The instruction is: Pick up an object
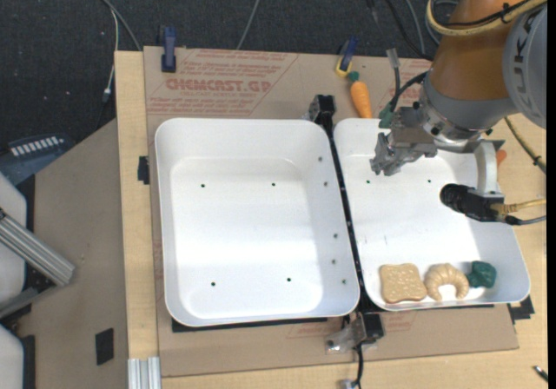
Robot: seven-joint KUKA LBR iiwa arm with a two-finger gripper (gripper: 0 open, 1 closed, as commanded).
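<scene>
Along the near edge of the right bin (434, 205) lie 3 small things in a row: a tan cracker (402, 283), a pale croissant (446, 280) just beside it, and a dark green lump (482, 273) at the far right end. Cracker and croissant look to be touching; the green lump sits just beside the croissant. All 3 rest on the bin floor, well apart from the arm.

Beside it, the left bin (252, 214) shares a dark seam with the right one, with black clips (323, 106) at the seam's far and near ends.

Farther back, the gripper (391, 157) hangs over the far left part of the right bin, nothing visible between its fingers. Whether they are spread or pressed together I cannot tell. Above it rise the grey wrist and orange band (478, 27).

An orange carrot (360, 97) lies on the cardboard (217, 83) just beyond the right bin's far rim, outside both bins.
</scene>
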